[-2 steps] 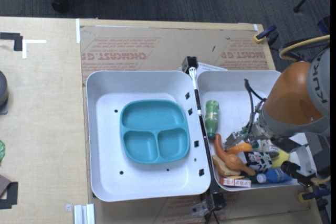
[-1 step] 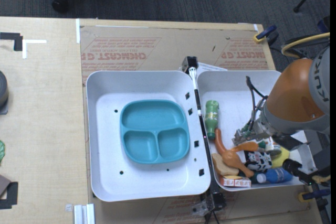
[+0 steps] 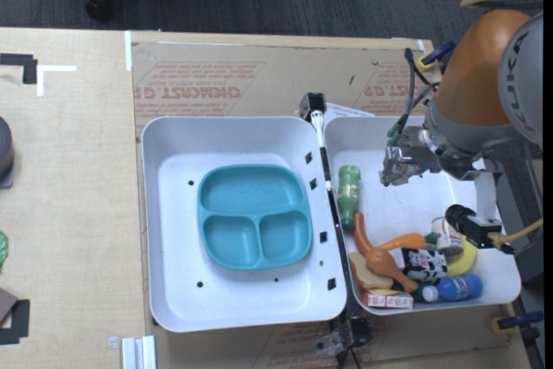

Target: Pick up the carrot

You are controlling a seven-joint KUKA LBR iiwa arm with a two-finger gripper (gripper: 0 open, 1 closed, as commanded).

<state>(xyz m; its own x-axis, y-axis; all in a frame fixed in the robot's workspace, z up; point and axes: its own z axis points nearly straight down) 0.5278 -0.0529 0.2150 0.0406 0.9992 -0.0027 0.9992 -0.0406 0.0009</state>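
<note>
The tabletop (image 3: pixel 60 186) is pale wood with a flattened sheet of printed cardboard (image 3: pixel 225 78) laid under the two bins, probably to protect the surface. The arm (image 3: pixel 492 73), grey with that glossy orange dome, comes in from the right and hangs over the right bin (image 3: pixel 371 130). The left bin (image 3: pixel 173 272) is a shallow white plastic tub with rounded corners, and all it's got in it is a teal divided plate (image 3: pixel 255 216), smooth, three compartments, sitting pretty much dead centre. The right bin is where all the clutter is, heaped toward the near end, I'd guess just dumped in. The hand (image 3: pixel 396 168) hovers above the bare far part of that bin, pointing down, well apart from the pile, and honestly I can't tell if it's clenched or released from this angle; nothing's visibly in it. A green bottle (image 3: pixel 348 194) lies along the left wall. The carrot (image 3: pixel 408 242), short and orange, lies in the pile between an orange curved-neck thing (image 3: pixel 373 251) and a banana (image 3: pixel 467 259), with a blue bottle (image 3: pixel 454 289) just below.
</note>
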